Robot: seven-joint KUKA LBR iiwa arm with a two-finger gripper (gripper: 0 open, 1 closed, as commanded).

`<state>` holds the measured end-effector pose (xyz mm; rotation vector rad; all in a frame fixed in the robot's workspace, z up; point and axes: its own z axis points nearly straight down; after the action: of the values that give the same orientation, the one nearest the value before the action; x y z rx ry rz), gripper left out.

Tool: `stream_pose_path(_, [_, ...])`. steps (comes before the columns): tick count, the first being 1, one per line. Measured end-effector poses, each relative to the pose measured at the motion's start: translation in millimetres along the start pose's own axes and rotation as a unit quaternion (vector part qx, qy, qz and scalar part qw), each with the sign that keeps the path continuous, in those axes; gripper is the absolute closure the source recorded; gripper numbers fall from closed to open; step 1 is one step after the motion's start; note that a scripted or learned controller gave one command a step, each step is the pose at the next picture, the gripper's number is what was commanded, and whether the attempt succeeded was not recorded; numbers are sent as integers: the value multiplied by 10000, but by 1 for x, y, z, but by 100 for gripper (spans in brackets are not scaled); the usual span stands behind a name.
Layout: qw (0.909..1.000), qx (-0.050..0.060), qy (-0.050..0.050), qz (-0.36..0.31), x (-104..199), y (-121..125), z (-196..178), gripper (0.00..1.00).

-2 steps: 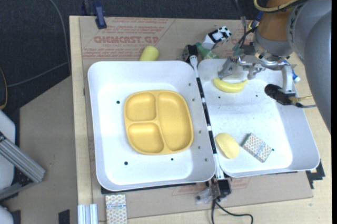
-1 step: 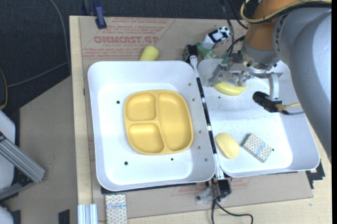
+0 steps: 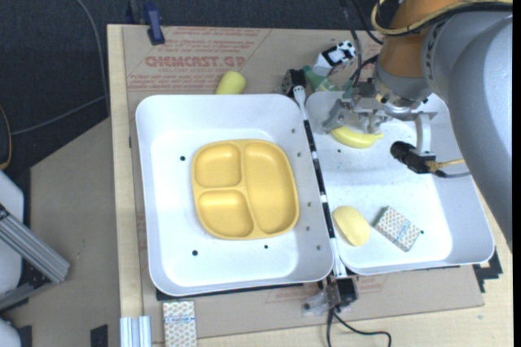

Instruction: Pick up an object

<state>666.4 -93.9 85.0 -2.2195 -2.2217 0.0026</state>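
The yellow banana [image 3: 356, 137] looks to be the target: it lies in the right bin [image 3: 456, 243] toward its eleven o'clock corner, curved, flat on the bin floor. The gripper [image 3: 362, 111] hangs directly over it, low, at the twelve o'clock side of the fruit, presumably lined up there so the fingers can straddle its narrow width. From where I stand the metal parts crowd together and I cannot tell whether the fingers are spread or pinched, nor whether they touch the banana.

Further out in the same bin, toward six o'clock, sit a pale yellow lemon-shaped piece [image 3: 352, 225] and just beside it a small patterned box [image 3: 398, 228], both well apart from the arm's reach point. The left bin [image 3: 163, 248] carries a yellow divided plate [image 3: 244, 189] at its centre. On the worktop [image 3: 122, 93] at twelve o'clock of that bin rests a small yellow object [image 3: 231, 82], outside either bin.
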Motion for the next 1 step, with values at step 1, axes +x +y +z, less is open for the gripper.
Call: stream_pose_path(1, [10000, -1, -1, 0, 1, 0, 0, 0])
